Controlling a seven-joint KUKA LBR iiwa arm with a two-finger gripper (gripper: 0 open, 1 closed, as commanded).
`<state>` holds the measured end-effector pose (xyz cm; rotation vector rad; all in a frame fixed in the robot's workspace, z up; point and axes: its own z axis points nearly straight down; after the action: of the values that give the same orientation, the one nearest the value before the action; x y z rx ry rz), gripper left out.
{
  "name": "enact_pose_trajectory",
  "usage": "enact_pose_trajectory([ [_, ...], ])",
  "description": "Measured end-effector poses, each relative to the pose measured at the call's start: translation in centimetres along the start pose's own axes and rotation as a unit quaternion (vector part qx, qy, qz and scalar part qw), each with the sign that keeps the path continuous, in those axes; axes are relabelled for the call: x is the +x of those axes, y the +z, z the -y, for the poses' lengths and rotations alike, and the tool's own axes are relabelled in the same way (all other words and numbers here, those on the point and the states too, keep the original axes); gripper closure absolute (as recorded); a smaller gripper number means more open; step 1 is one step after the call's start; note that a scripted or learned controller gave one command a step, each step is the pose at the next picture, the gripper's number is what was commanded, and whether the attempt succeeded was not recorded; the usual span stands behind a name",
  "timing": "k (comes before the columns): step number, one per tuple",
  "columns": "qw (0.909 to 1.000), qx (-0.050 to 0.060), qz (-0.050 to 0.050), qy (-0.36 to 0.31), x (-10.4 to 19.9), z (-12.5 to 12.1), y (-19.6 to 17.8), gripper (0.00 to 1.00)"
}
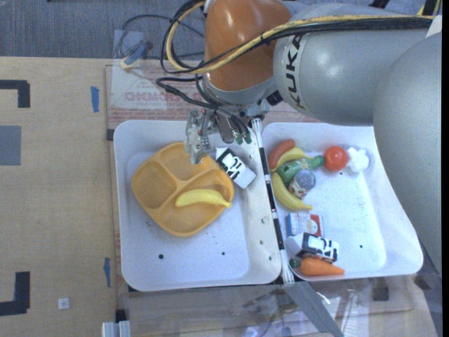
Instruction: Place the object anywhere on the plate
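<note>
Below the claw [198,146], whose open-or-closed state I cannot tell, a yellow banana slice [202,199] is lying in the orange divided plate [158,188] inside the left bin [140,258].

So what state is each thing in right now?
Tool: above the plate's upper edge.
Yellow plate: flat in the left bin.
Banana slice: lying on the plate.
Black-and-white box: leaning on the plate's right rim.
Toy foods: heaped in the right bin.
</note>
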<state>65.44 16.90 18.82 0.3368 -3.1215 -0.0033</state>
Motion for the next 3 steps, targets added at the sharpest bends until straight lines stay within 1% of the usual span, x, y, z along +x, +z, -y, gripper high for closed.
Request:
enact_pose_trajectory([
  [1, 0.9999, 0.000, 0.000, -0.016, 0.0, 5.7, 3.5, 1.00],
  [2, 0.9938, 0.000, -0.001, -0.111, 2.4, 4.6, 5.8, 1.00],
  [3, 0.9694, 0.000, 0.003, -0.246, -1.1, 0.9, -3.8, 1.00],
])
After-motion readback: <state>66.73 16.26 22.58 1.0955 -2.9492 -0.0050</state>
